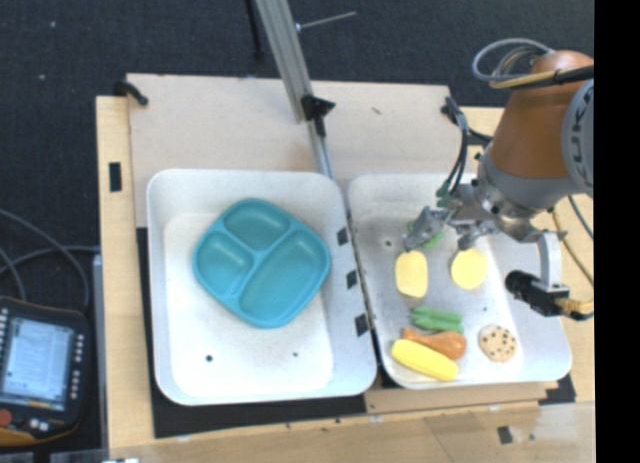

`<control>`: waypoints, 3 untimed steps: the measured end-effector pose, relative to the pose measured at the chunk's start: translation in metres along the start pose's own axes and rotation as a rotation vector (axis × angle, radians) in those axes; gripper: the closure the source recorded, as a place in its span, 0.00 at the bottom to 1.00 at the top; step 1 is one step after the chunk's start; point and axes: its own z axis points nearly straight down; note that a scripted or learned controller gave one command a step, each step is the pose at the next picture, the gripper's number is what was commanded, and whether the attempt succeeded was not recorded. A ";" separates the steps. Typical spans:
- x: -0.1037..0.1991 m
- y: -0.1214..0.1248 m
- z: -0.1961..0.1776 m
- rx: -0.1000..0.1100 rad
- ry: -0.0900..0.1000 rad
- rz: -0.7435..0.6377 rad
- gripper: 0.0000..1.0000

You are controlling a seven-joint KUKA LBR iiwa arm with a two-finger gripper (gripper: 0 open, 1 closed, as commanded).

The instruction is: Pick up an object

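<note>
The right bin (380, 206) holds several toy foods. A pale yellow block (411, 274) and a yellow round piece (468, 269) lie side by side in its middle. Nearer the front are a green pod (436, 318), an orange carrot (443, 341), a yellow banana-like piece (424, 359) and a speckled cookie (497, 342). My gripper (444, 234) hangs just behind the two yellow pieces, open, one finger (418, 234) above the block and the other above the round piece. Nothing sits between the fingers.
The left bin (175, 351) carries a blue divided plate (262, 261). A slanted metal pole (285, 41) rises behind the bins. The arm's orange band (535, 131) and a black bracket (535, 293) hang over the right bin's far right side.
</note>
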 end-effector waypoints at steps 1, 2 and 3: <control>0.000 0.000 0.000 -0.001 0.000 0.001 0.00; -0.003 0.006 0.060 0.005 -0.003 0.004 0.00; -0.005 0.005 0.114 0.006 -0.002 0.004 0.00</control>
